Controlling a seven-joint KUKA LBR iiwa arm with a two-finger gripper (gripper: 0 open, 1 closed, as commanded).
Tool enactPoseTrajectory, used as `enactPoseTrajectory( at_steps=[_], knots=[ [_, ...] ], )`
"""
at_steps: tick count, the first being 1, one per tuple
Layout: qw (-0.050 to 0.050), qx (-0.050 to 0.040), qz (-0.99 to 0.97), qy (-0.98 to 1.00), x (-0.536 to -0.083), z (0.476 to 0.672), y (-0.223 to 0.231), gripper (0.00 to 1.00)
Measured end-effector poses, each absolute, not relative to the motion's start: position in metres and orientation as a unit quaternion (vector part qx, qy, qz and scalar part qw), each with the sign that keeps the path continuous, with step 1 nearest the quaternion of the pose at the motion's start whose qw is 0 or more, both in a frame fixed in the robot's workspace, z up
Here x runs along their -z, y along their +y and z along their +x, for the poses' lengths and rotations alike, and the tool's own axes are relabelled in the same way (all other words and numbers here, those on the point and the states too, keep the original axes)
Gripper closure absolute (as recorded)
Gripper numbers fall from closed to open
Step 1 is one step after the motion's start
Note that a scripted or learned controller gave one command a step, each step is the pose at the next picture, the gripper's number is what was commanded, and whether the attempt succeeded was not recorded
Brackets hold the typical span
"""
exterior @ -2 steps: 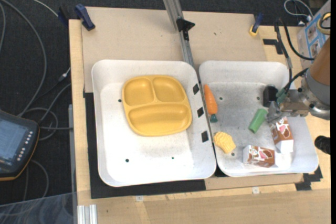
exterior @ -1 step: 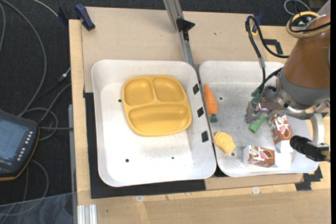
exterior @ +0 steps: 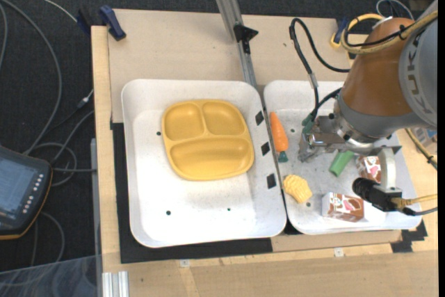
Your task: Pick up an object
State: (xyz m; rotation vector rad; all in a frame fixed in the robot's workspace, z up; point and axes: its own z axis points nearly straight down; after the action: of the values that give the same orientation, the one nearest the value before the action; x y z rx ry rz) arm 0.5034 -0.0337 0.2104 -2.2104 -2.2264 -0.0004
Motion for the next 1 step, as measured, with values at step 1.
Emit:
enactPoseTrajectory(
  at_steps=[1],
  knots=[
    [0.000, 0.0019, -0.704, -0.710, -0.2253, 0.5181, 0.0216, 1.00]
  ],
)
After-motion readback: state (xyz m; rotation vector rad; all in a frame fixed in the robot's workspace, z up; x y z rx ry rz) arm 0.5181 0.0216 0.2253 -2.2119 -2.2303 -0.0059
